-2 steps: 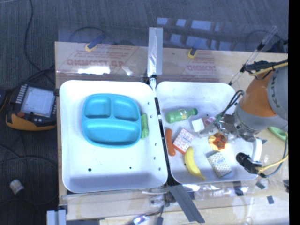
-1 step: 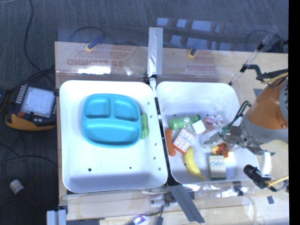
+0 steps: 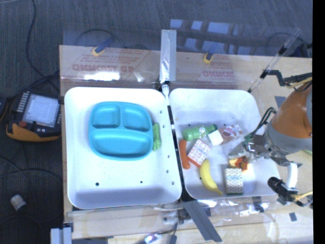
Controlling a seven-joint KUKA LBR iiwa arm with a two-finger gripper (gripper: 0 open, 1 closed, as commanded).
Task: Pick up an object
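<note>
Camera view: the gripper [image 3: 247,147] hangs low at the right side of the right bin [image 3: 213,98], just beside a small orange-red object [image 3: 238,162]; I cannot tell its state (the wrist hides it). The banana [image 3: 207,176], the patterned box [image 3: 233,180] and the green bottle [image 3: 199,132] crowd close by. A descent here could nudge neighbours or close on nothing, since the pieces lie so tightly packed

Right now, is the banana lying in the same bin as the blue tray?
No, the banana lies in the right bin, while the blue tray sits in the left bin.
</note>
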